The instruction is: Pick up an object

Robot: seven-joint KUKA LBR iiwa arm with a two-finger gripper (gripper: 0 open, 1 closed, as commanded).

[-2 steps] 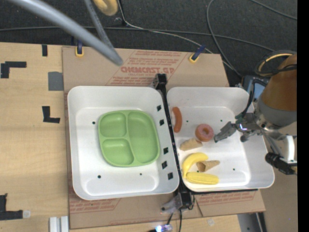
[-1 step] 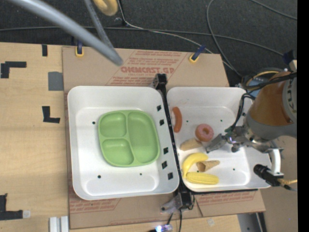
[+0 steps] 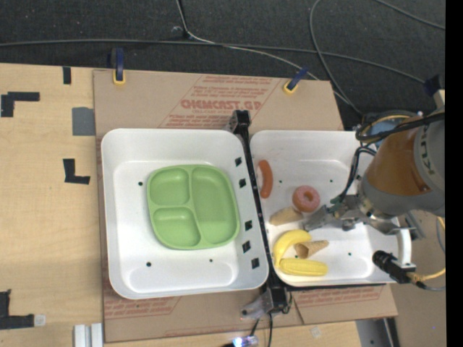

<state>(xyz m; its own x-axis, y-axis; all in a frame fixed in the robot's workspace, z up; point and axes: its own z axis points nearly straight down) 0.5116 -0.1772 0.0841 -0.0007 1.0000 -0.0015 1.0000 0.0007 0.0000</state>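
bench top [image 3: 36,215]: light wood with black tape marks | cardboard sheet [image 3: 217,100]: brown with red letters, under the bins, held by two clamps | behind: dark carpet floor [image 3: 87,13] with thin black cables [image 3: 181,31] lying on it

Right bin [image 3: 289,142] crowded low — upper part free.

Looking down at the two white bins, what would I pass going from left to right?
Green divided plate in the left bin → hot dog → pink donut → the claw → the grey and orange arm.
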